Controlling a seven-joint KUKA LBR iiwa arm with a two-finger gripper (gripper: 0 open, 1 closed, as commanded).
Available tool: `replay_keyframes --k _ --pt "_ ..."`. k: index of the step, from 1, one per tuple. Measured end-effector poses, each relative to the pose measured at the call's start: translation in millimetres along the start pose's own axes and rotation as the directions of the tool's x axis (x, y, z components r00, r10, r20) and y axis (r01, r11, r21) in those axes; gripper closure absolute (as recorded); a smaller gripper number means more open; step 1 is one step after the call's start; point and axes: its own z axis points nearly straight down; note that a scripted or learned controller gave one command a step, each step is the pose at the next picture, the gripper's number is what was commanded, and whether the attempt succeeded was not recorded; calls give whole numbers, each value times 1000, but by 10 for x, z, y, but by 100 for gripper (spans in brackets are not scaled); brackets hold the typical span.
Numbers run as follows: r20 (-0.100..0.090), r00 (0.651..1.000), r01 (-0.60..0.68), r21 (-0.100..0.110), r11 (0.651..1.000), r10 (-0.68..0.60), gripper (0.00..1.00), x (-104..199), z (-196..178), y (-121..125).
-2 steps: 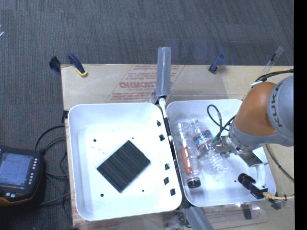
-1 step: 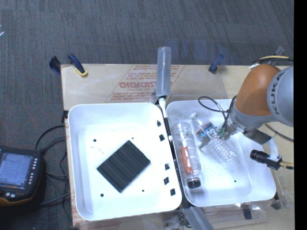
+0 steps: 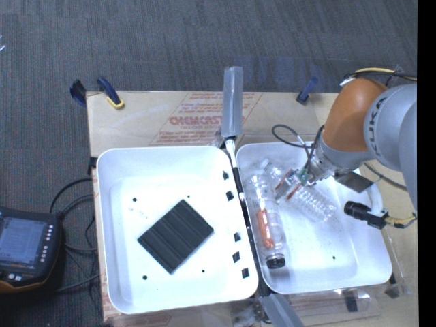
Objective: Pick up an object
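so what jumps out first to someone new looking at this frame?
The grey arm with its orange band reaching in from the right, its gripper low over the right bin among clear plastic bottles. Then the dark ribbed pad, lying alone and turned at an angle in the middle of the left bin.
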Motion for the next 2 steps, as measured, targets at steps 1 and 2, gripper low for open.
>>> replay_keyframes --k 1,2 --pt "-4 1000 -2 0 1000 2 100 1 -77 4" --pt "-4 1000 -2 0 1000 2 0 0 -77 4"
